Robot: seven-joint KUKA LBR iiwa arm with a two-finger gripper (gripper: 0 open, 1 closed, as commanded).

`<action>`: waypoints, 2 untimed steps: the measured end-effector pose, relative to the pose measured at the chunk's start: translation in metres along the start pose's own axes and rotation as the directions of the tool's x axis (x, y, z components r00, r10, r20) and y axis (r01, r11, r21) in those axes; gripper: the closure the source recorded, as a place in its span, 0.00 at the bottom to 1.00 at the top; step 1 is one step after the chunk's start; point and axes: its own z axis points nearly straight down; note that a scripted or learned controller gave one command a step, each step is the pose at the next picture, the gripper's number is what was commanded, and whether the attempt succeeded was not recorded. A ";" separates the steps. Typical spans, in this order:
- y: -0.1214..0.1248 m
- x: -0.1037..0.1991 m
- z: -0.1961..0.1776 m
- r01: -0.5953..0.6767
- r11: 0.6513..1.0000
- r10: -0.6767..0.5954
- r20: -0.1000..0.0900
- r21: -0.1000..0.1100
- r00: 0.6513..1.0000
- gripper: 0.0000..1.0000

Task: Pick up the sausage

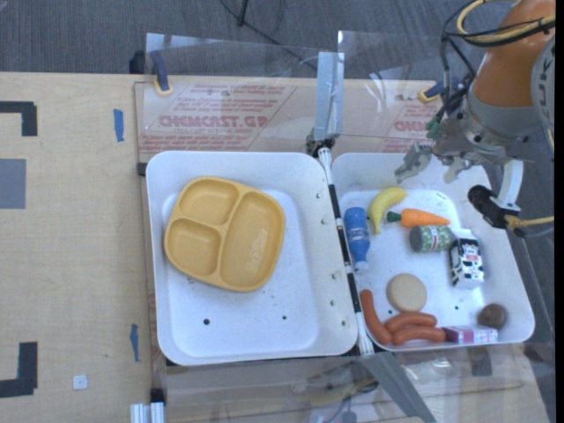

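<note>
The sausage (398, 323) is a string of red-orange links lying in the near left corner of the right bin (515, 276), against its left wall. My gripper (434, 166) hangs over the far edge of that bin, well behind the sausage and apart from it. Its two fingers are spread open and hold nothing. The grey arm with its orange band comes in from the upper right.
The right bin also holds a blue bottle (356, 234), a banana (385, 205), a carrot (423, 218), a green jar (432, 239), a cow-patterned box (467, 263), a tan round disc (406, 292) touching the sausage, a brown ball (493, 315) and a pink piece (471, 334). A yellow divided plate (225, 233) lies in the left bin (264, 333).
</note>
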 end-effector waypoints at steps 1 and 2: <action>-0.046 -0.019 0.086 0.150 0.989 -0.150 0.000 0.000 0.989 0.00; -0.143 -0.024 0.096 0.076 0.997 -0.076 0.000 -0.001 0.997 0.00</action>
